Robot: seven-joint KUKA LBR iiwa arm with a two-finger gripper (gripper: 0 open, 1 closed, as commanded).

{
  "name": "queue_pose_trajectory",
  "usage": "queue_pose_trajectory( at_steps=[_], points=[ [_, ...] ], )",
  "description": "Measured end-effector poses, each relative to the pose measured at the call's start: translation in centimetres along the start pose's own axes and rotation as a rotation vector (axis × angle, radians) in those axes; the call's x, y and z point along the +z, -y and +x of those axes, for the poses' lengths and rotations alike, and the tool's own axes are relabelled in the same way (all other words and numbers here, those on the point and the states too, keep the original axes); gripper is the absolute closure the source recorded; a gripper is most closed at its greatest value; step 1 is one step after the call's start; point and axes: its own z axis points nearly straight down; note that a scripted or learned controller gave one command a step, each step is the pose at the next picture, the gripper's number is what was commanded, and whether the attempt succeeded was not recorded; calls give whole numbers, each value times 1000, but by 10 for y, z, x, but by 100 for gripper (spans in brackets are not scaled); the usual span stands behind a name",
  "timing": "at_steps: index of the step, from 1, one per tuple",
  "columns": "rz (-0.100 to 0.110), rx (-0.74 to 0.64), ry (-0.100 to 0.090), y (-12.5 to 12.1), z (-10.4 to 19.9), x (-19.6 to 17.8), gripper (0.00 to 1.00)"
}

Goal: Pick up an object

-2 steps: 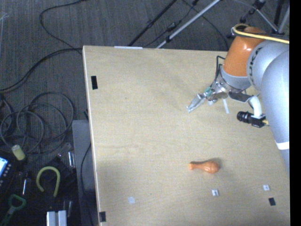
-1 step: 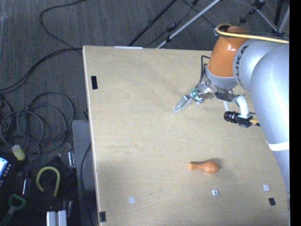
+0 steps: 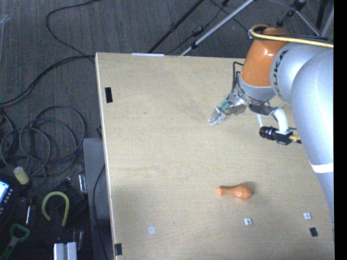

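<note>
We are positioning the pincer (image 3: 217,116) over bare tabletop (image 3: 162,161); its state we cannot tell. The orange object (image 3: 236,191) is lying well apart, risking an empty grasp.

Reaching in from right w/ arm (image 3: 303,91), gripper (image 3: 218,116) hovering over upper-mid part of tan board (image 3: 162,161). Lying well apart, nearer front edge: orange pear-shaped object (image 3: 236,191). Trailing across carpet at left: cables (image 3: 43,134).

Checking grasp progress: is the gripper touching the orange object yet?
No, the gripper hangs well up the board from the orange object, with bare wood between them.
</note>
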Motion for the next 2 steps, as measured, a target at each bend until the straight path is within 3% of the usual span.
queue_pose_trajectory(
  at_steps=[1,2],
  points=[
    [0,0,0,0,0,0,0],
    [0,0,0,0,0,0,0]
  ],
)
